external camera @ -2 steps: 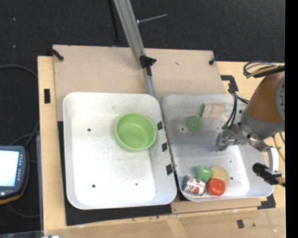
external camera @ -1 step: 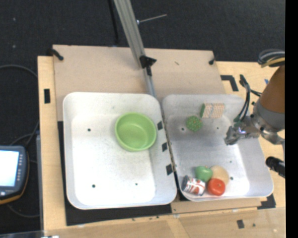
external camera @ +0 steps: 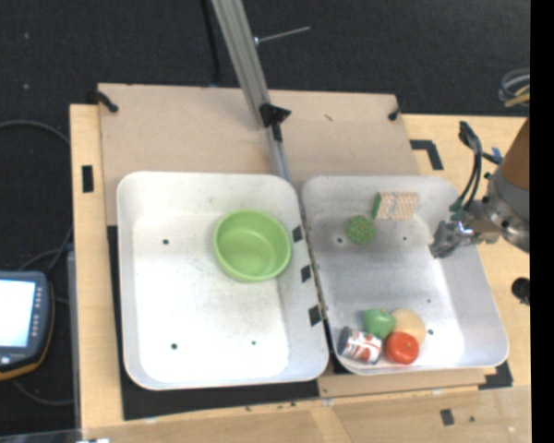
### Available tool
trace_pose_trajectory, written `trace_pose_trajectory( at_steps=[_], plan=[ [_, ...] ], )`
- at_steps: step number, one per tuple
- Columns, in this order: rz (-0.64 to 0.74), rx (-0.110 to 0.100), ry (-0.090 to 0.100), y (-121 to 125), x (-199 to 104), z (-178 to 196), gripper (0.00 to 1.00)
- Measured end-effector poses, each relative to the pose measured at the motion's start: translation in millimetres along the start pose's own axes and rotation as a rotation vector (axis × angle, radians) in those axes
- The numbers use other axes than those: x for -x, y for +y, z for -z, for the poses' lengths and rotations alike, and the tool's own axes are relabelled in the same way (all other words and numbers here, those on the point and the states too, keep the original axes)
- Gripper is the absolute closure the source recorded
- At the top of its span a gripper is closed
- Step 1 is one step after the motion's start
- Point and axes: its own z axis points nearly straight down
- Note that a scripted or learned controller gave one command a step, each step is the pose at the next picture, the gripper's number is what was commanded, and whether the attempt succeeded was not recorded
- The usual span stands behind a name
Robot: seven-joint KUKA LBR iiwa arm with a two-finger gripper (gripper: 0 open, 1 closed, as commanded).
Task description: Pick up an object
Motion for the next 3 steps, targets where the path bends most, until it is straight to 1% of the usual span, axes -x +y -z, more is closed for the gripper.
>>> trace_pose_trajectory(
  at_steps=[1,2,3],
  plan=[
    [0.001,0.001,-0.001,2,2,54,1.0],
    [0.005,-0.003,0.003,7,-51,63,1.0],
    [0.004,-0.006,0.003,7,-95,60,1.0]
  ],
)
